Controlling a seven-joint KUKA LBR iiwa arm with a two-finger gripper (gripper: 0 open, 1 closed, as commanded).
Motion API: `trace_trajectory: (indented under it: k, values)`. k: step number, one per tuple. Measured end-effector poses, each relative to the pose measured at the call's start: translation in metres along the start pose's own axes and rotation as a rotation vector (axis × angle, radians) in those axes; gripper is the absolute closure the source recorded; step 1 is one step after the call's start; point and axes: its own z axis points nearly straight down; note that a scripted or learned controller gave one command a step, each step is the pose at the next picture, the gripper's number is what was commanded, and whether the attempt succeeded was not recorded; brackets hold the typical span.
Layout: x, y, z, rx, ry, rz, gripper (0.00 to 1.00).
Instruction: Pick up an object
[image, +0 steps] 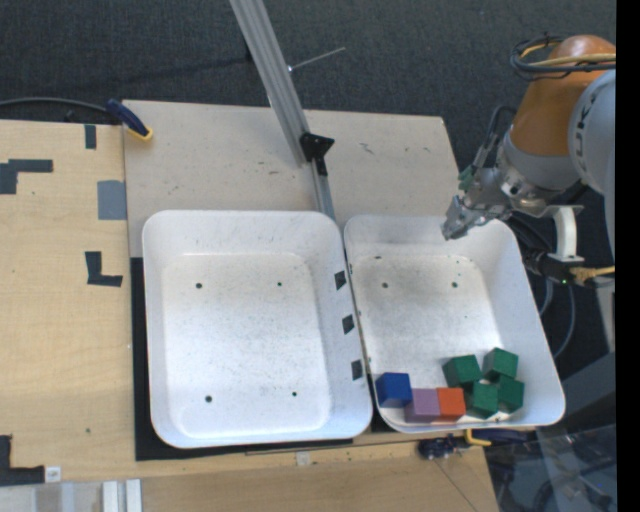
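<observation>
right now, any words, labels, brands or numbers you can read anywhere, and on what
None can be read.
The black and grey tape patches on the wooden board are plain shapes, not letters.
The white bins, the coloured blocks and the arm carry no legible marking.

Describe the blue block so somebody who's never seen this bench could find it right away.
Start at the right-hand white bin and go to its near edge, where a cluster of small blocks sits. The blue block is at the left end of that cluster, right beside the purple block. It is the only blue one, with the orange block and green blocks farther right.
</observation>
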Motion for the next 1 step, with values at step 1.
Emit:
trace_trajectory:
  k: [1]
  values:
    - [0.0006,0.0004,-0.0083,0.004,0.001,0.001,1.0]
